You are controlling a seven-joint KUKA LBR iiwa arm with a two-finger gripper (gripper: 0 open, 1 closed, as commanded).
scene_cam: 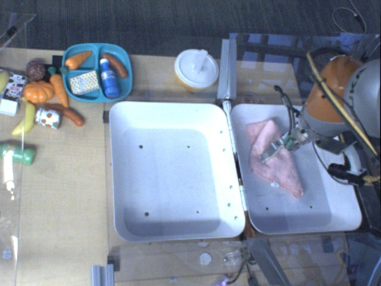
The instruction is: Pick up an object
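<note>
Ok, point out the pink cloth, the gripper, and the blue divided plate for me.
pink cloth (pixel 280 170): camera view, on its lower middle, in the right bin.
gripper (pixel 275 149): camera view, between its fingers, over the cloth.
blue divided plate (pixel 124 57): camera view, on its right rim.

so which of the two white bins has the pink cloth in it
The right bin, nearest the arm: the pink cloth lies in it, with the tool over the cloth. The left bin has no cloth.

Grey arm (pixel 363 94), orange band, black and yellow cables
</note>
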